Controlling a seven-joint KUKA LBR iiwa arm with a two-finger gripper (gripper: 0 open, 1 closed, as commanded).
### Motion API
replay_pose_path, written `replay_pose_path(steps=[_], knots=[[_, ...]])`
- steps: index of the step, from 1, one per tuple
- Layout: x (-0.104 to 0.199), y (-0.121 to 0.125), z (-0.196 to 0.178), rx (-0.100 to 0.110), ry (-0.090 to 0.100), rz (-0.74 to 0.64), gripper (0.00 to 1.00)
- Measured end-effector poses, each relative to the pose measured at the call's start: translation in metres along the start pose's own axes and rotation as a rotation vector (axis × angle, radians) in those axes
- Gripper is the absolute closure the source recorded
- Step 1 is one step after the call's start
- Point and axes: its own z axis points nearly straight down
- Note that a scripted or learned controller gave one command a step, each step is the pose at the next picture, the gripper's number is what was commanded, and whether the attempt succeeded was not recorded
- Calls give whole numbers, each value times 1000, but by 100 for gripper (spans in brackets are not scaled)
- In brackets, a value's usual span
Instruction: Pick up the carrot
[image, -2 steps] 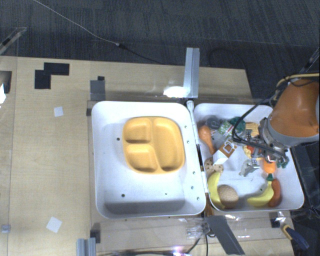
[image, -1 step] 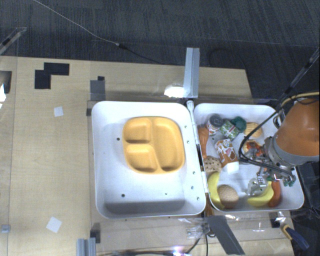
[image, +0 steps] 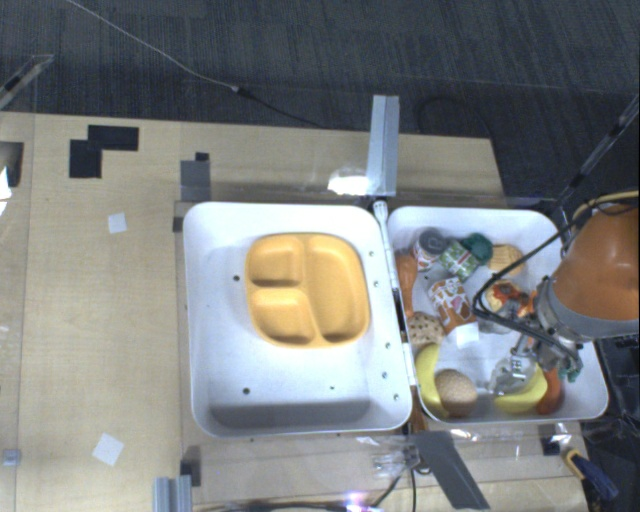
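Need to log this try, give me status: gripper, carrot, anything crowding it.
Gripper low in right bin, finger state unclear. Carrot lying along bin's left wall, untouched, apart from gripper. Cookie and snack packets crowd it.

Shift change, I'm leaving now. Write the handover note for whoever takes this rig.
End effector: low in the right bin, near its front right corner, over the clutter. Whether it is open or shut cannot be judged from this view, and nothing is visibly held.
Carrot: the orange piece along the right bin's left wall looks like it, apart from the end effector.
Left bin: holds a yellow divided plate.
Done: no pick is confirmed.
Left: move to the carrot, grasp it and lift it.
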Motion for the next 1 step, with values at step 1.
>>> replay_pose_path(steps=[1], knots=[[-92,15,3,-4,7,130,0]])
